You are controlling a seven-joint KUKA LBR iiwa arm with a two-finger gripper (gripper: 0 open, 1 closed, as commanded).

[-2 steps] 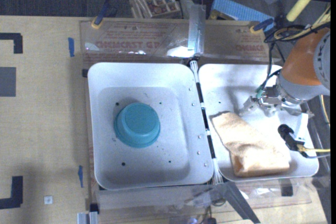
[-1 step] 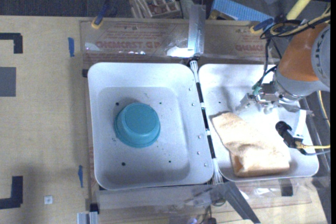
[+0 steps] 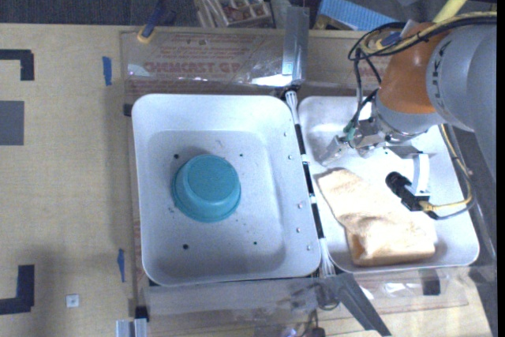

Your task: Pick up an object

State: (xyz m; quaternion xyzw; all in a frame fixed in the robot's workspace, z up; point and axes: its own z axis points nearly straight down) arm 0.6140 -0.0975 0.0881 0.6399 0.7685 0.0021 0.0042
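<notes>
A teal bowl (image 3: 207,186) lies upside down in the middle of the left bin (image 3: 158,122). A tan, sponge-like block (image 3: 379,221) fills the front part of the right bin (image 3: 465,249). My gripper (image 3: 338,147) hangs from the grey arm with its orange band (image 3: 406,87), low over the back left part of the right bin. It is just above the far left corner of the tan block. The wrist hides much of the gripper's tip.
A black plug on a yellow cable (image 3: 404,189) dangles over the tan block. A clear plastic sheet (image 3: 209,59) lies behind the bins, with boxes and clutter beyond it. The wooden bench (image 3: 55,193) stretches away to the left.
</notes>
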